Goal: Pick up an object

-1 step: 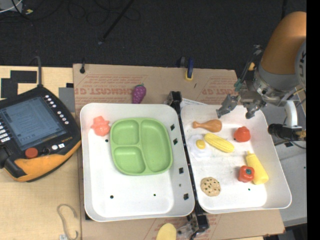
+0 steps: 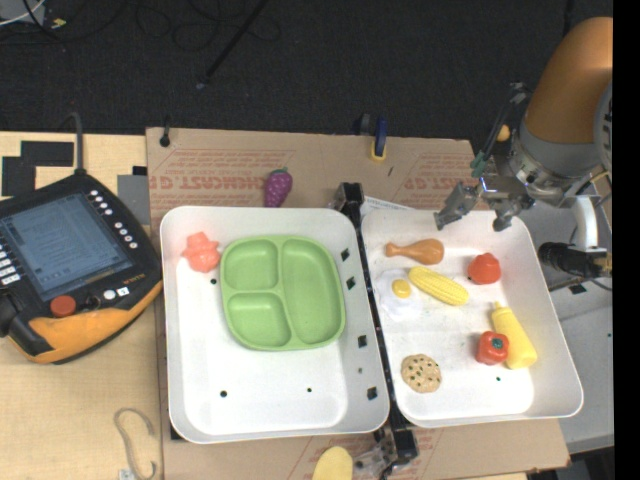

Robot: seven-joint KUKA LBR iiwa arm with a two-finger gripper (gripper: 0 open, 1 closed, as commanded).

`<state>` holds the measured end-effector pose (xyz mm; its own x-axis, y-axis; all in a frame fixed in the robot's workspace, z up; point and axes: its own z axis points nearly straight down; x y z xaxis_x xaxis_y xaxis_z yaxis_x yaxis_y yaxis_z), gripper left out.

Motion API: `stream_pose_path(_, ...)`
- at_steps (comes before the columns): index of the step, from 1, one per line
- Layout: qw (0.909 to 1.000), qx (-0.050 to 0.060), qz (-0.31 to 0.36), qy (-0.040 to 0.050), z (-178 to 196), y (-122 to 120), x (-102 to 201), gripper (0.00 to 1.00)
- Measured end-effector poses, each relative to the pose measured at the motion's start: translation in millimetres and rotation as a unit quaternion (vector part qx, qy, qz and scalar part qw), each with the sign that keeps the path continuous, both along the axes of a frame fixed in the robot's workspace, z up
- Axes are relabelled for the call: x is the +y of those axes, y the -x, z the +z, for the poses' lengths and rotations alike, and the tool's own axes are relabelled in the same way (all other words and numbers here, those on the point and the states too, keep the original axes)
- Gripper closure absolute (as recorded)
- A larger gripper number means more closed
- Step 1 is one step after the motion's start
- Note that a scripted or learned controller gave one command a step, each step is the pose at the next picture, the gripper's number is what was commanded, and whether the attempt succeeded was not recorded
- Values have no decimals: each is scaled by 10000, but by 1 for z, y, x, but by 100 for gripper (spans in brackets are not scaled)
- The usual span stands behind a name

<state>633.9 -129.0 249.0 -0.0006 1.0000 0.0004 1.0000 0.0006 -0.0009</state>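
Jaws stand spread, holding nothing; gripper point(image 2: 478, 208) hovers above the right bin point(image 2: 560, 373) at its far edge. Nearest candidate, the drumstick point(image 2: 417, 251), lies just below it on the bin floor. Judged a light, rigid, smooth plastic toy, liable to slip. Long axis runs left-right, bone end pointing left. Best taken across the thick right end.

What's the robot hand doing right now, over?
Hand open, above right bin's far edge. Holding nothing. Brown toy drumstick nearest, untouched. Nothing in the way.
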Motion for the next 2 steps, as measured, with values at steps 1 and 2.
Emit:
stream_pose_path(1,10000,32,6,-5,-65,2,3,0)
stream_pose_path(2,10000,27,-9,-9,-113,8,11,0)
